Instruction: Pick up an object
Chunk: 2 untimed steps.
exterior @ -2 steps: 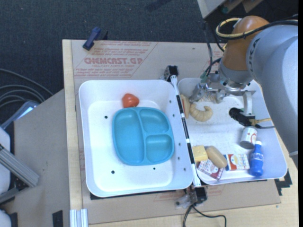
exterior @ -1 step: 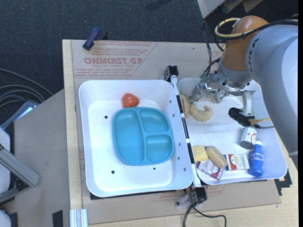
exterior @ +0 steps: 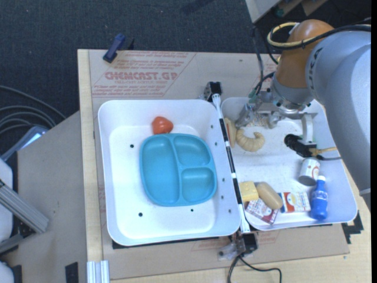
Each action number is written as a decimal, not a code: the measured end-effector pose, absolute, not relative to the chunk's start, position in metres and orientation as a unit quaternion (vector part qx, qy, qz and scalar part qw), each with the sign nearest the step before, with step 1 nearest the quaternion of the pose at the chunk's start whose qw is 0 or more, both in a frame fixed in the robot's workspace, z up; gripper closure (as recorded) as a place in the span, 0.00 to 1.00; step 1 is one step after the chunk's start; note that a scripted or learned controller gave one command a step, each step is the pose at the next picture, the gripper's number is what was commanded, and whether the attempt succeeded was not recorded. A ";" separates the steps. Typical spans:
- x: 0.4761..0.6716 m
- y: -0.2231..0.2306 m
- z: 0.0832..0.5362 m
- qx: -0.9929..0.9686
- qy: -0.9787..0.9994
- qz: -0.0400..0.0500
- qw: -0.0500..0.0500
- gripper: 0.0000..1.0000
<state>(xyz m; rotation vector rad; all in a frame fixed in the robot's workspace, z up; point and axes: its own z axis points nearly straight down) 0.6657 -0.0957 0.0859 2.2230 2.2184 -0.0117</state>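
Observation:
My gripper (exterior: 258, 118) hangs low over the far left corner of the right bin (exterior: 336, 214). Just in front of it, on the bin floor, lies a tan croissant (exterior: 251, 140). Nothing can be seen held by the gripper. Further forward in that bin lie a yellow cheese wedge (exterior: 248, 190), a brown bread roll (exterior: 268, 196), a red and white packet (exterior: 263, 211), a small red and white carton (exterior: 294, 201), a blue bottle (exterior: 318, 200) and a white can (exterior: 308, 171).
The left bin (exterior: 115, 158) holds a blue divided plate (exterior: 177, 169) with a small orange-red fruit (exterior: 162, 124) behind it. A black-trimmed rim (exterior: 227, 152) separates the two bins. A blue clip (exterior: 113, 48) lies on the far board edge.

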 end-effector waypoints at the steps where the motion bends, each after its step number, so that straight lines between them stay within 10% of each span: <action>1: 0.666 -0.097 0.086 0.708 0.706 -0.003 0.000 0.00; 2: 0.666 -0.096 0.086 0.708 0.706 -0.003 0.000 0.00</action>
